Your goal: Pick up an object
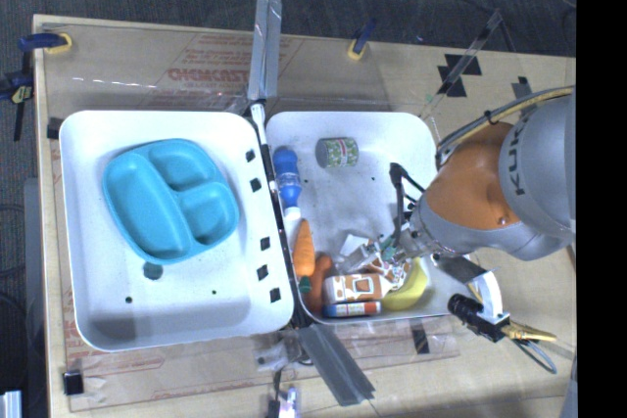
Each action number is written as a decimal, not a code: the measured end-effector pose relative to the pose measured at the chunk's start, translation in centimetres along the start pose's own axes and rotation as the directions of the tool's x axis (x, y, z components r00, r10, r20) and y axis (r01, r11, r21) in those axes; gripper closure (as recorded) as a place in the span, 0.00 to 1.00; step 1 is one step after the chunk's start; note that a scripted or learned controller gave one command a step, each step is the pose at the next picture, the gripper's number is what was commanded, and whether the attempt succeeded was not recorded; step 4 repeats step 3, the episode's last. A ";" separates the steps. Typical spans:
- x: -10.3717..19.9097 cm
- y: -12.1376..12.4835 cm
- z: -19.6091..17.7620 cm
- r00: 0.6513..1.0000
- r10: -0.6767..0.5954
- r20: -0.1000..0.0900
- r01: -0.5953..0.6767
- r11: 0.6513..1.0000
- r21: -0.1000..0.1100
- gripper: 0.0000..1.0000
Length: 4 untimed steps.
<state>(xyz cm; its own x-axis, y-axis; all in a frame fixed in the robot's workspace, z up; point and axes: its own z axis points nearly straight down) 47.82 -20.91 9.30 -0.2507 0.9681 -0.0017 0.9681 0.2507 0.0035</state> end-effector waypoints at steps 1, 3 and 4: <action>1.2 0.4 0.0 1.000 -0.019 0.002 0.019 1.000 -0.001 0.00; 7.9 2.0 -8.2 1.000 0.016 -0.002 -0.016 1.000 0.004 1.00; 7.9 2.0 -8.2 1.000 0.016 -0.002 -0.016 1.000 0.004 1.00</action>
